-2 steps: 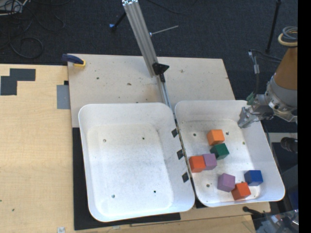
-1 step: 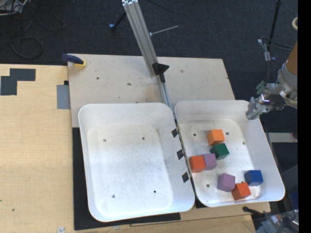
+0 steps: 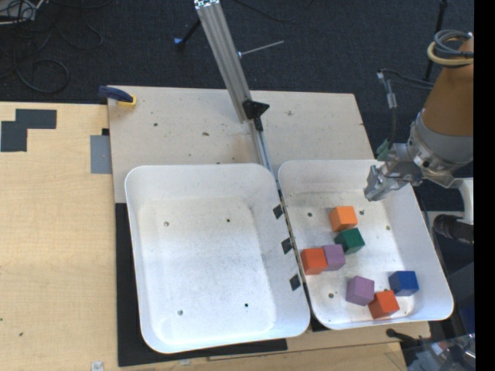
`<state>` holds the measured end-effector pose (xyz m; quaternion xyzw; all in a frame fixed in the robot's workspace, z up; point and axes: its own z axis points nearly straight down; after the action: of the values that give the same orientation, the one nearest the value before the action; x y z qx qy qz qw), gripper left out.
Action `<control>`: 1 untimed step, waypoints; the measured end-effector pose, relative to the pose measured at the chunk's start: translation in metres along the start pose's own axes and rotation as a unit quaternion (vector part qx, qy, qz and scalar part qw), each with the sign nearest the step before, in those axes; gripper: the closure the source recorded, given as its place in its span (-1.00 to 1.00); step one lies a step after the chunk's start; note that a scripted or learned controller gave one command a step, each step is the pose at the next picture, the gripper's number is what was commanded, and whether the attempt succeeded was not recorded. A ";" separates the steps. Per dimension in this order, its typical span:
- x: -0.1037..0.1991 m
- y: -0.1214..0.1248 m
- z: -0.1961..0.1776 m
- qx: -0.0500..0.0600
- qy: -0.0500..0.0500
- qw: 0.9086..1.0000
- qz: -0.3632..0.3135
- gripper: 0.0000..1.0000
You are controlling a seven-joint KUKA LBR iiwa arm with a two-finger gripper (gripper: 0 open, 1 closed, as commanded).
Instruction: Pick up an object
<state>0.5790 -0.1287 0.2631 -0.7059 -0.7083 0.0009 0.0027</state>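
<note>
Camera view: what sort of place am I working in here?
Likely a robotics lab bench: two shallow white bins, coloured blocks such as the orange block, cables on the dark floor, and a slanted metal rail.

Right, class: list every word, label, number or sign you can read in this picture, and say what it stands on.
No readable text anywhere.
Checkered tag atop the metal rail: a black-and-white pattern, no letters.
Blocks, such as the orange block and blue block: plain faces.
Right bin and left bin: specks, no print.
</note>
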 end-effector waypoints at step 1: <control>0.057 -0.012 -0.002 -0.001 0.000 1.000 0.000 1.00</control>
<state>0.5667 -0.0719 0.2655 -0.7056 -0.7086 0.0004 0.0023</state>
